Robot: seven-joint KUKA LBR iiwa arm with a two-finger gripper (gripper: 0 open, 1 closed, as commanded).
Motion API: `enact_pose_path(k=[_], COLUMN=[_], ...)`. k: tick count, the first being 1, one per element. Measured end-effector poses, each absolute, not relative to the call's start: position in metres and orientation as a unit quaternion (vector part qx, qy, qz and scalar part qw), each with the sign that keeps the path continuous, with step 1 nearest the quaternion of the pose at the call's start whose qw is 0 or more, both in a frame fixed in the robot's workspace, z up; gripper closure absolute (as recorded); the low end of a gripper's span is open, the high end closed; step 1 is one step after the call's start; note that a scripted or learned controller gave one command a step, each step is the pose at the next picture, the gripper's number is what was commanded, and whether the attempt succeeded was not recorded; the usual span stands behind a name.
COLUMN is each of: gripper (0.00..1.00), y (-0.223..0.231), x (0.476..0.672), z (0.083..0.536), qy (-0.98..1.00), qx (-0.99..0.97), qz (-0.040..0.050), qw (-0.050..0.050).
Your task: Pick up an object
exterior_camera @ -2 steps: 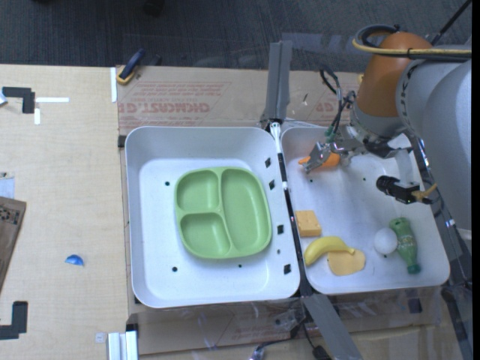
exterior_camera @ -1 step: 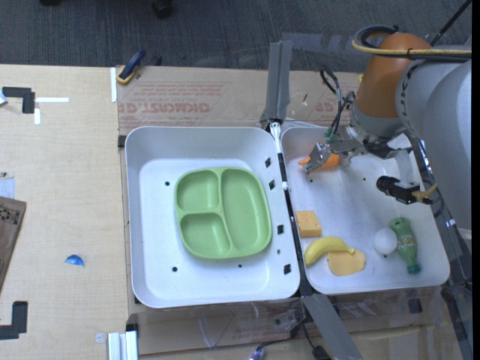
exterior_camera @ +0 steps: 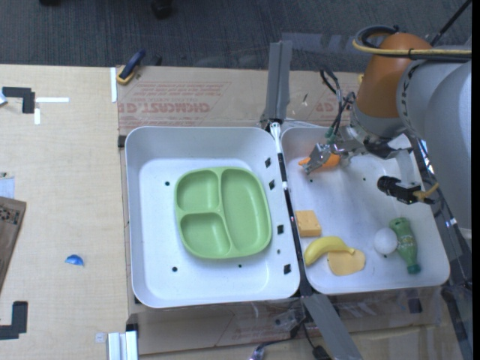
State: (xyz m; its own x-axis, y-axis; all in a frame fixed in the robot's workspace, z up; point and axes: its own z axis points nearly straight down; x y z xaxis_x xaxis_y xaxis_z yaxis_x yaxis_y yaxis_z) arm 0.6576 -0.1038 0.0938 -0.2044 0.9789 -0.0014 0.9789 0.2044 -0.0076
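Observation:
My gripper [exterior_camera: 327, 156] hangs low over the far left corner of the right bin [exterior_camera: 431, 276]. A small orange object [exterior_camera: 323, 163] lies right at its tip, touching or nearly touching it. The gripper body hides part of that object. Elsewhere in the right bin lie a yellow cheese block [exterior_camera: 307, 222], a banana [exterior_camera: 324, 247], a flat yellow-orange piece [exterior_camera: 348, 262], a white ball [exterior_camera: 385, 241] and a green bottle [exterior_camera: 406, 244].
The left bin [exterior_camera: 142, 201] holds a green divided plate [exterior_camera: 223, 212]. A black part with a yellow tip [exterior_camera: 400, 189] sticks out beside the arm over the right bin. The divider between the bins runs close to the left of the gripper.

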Motion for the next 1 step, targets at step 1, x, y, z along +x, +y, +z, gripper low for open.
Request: enact_pose_path(k=[1], gripper=[0.0], y=[-0.1059], x=[0.6566], z=[0.0932], qy=[-0.796], qx=[-0.605], qz=[0.0049], qw=[0.003])
